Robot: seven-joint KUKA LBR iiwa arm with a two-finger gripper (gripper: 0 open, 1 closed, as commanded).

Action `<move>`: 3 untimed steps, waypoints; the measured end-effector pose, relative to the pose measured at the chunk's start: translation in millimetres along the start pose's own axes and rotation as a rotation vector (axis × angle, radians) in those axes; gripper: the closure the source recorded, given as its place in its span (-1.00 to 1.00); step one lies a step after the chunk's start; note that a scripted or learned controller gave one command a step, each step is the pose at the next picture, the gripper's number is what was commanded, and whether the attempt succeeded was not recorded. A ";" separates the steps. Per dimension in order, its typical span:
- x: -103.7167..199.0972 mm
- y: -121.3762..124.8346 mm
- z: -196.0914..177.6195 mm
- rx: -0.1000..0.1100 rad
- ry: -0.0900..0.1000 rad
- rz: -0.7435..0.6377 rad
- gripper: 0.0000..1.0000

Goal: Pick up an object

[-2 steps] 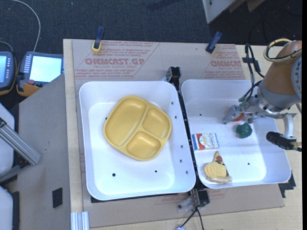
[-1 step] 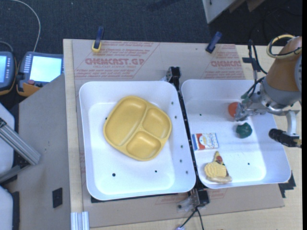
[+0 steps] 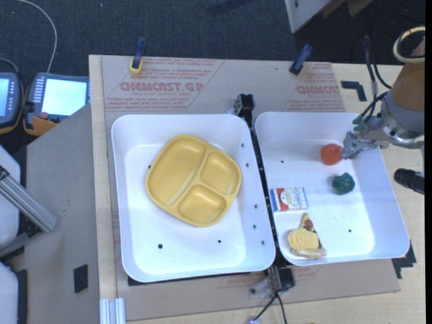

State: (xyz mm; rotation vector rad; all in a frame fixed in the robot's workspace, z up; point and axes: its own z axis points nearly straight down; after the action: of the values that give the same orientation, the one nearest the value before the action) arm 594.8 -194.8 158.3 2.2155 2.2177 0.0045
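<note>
Camera view, looking down at a slant on the bench (image 3: 101, 181): two shallow white bins sit side by side on a cardboard sheet printed with red lettering. The left bin (image 3: 135, 248) holds a yellow divided plate (image 3: 194, 179) with three compartments, lying flat near the bin's middle. The right bin (image 3: 378, 238) holds four small items. An orange-red round object (image 3: 330, 154), possibly a toy fruit, lies in the upper part of the bin. A dark green lumpy object (image 3: 343, 183) sits just below it, apart from it. A small flat packet (image 3: 289, 198), white with red and blue print, lies near the bin's left wall. A yellow toy food piece (image 3: 304, 240) with a small red mark rests near the front edge. The grey arm with its orange band reaches in from the right; the gripper (image 3: 352, 147) is low over the upper right part of the right bin, its tip just beside the orange-red object, on that object's right. Whether they touch, I cannot tell. How far the jaws stand open is not resolvable at this size, and nothing is clearly seen between them. A blue-and-yellow clamp (image 3: 138, 56) and a blue clamp (image 3: 300, 59) sit on the board's far edge.
</note>
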 end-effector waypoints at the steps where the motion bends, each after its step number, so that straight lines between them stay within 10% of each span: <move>1: 0.3 -1.3 -43.1 0.002 0.000 0.000 1.00; 3: 45.9 -5.0 -65.5 0.009 0.005 -0.003 1.00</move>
State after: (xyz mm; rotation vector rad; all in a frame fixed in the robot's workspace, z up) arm 589.3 -148.7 223.7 2.2191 2.2279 -0.0004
